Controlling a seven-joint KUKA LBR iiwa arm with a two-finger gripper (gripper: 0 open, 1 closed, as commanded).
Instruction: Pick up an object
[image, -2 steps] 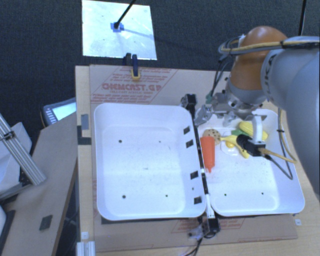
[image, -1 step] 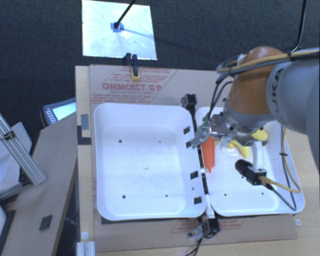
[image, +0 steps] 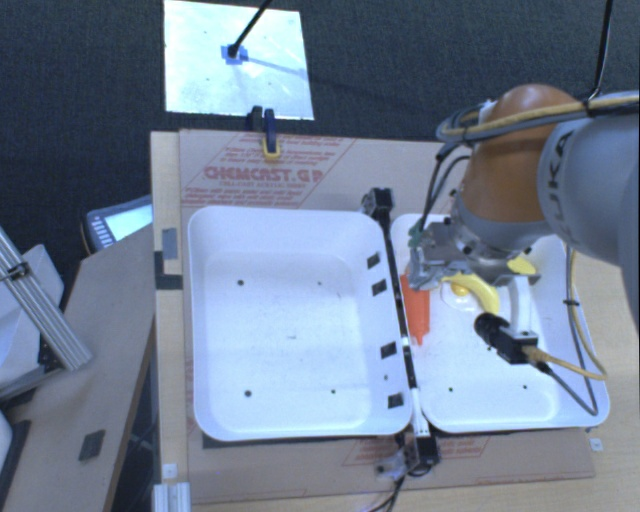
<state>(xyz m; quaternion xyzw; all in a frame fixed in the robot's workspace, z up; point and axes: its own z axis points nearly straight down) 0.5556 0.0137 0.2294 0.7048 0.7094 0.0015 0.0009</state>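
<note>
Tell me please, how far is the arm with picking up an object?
Done: the gripper is down in the right bin, at its left side, just above the orange object. In hand: nothing that I can see; the orange object lies on the bin floor beside the divider, and the yellow object lies beside it. Left: grasping one object and lifting it. The left bin is not involved.

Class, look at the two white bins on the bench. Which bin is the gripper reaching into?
The right-hand bin. The gripper hangs over its left part, beside an orange object and a yellow one. The left-hand bin has no arm above it.
</note>
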